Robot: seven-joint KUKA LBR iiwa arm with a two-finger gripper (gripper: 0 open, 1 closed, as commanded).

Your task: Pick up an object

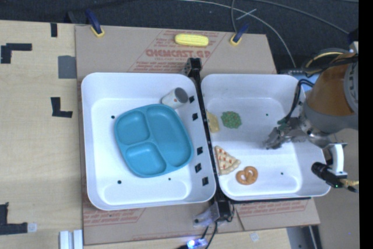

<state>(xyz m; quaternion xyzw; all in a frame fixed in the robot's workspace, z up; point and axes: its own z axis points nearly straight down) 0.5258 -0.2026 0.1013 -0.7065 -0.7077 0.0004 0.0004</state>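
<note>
The right bin [256,86] holds a green leafy piece [231,119], a pale yellow piece [213,123] by its left wall, a pizza slice [225,159] and a pretzel [247,175]. My gripper [275,141] reaches in from the right and hangs low over the bin's right half, clear of all of them. It is small and dark against the bin floor. In the left bin [96,125] a blue divided plate [153,139] lies flat, with a white cup [175,97] tipped on its side behind it.
A yellow corn cob [191,39] lies on the cardboard behind the bins. Black clips [194,65] join the bins along the middle divider. Cables cross the dark floor at the back. The grey arm with its orange band [332,93] stands over the right bin's right edge.
</note>
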